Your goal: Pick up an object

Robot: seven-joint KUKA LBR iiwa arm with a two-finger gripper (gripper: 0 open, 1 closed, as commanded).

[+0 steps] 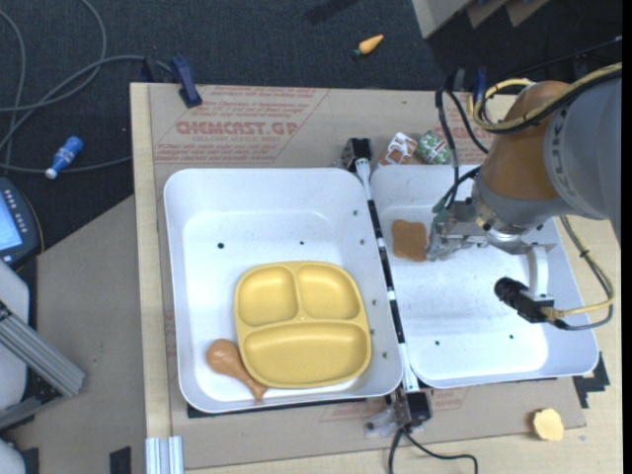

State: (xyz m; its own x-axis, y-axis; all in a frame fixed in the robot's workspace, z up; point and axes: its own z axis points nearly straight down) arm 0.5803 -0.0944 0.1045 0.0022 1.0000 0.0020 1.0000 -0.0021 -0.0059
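Observation:
A flat brown toast-like piece [408,240] lies in the right bin [474,354], close to its left wall. My gripper [441,239] is down in that bin, right beside the brown piece's right edge and touching or nearly touching it. The grey arm with its orange band reaches in from the right. In the left bin [197,215] sits a yellow divided plate [299,324], with a tan toy drumstick [233,363] against its lower left edge.
A black cable fitting [521,299] hangs from the arm over the right bin. Behind that bin, a small packet [400,148] and a green item [432,146] lie on the bench. A yellow chunk [546,424] lies at the bench's front right.

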